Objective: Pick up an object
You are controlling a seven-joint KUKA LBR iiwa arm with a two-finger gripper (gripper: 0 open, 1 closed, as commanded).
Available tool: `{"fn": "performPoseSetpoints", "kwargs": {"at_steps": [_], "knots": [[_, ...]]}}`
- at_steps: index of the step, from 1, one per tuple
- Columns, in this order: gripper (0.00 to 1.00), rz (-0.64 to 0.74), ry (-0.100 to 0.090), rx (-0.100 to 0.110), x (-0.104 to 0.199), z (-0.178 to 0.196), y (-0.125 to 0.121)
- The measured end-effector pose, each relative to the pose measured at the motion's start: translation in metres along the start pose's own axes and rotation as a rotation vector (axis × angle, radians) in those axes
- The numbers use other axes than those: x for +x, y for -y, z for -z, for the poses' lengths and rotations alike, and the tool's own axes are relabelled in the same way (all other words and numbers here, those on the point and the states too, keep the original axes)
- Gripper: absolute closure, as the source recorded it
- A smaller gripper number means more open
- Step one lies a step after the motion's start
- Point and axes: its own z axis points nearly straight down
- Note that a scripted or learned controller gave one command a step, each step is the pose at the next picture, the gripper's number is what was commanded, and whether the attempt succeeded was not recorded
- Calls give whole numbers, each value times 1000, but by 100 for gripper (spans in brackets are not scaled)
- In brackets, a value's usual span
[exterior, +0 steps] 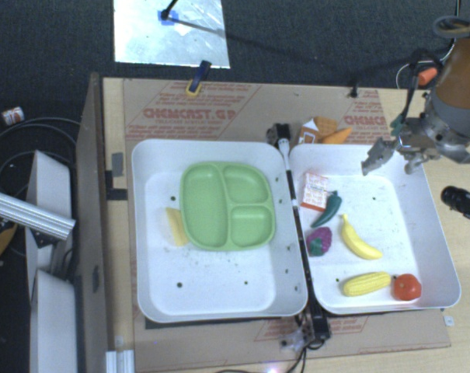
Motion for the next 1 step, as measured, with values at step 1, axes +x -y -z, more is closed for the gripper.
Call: {"fn": "performPoseSetpoints", "kwargs": {"at_steps": [1], "knots": [[0,-3,-3,9,-12,-186,4]]}}
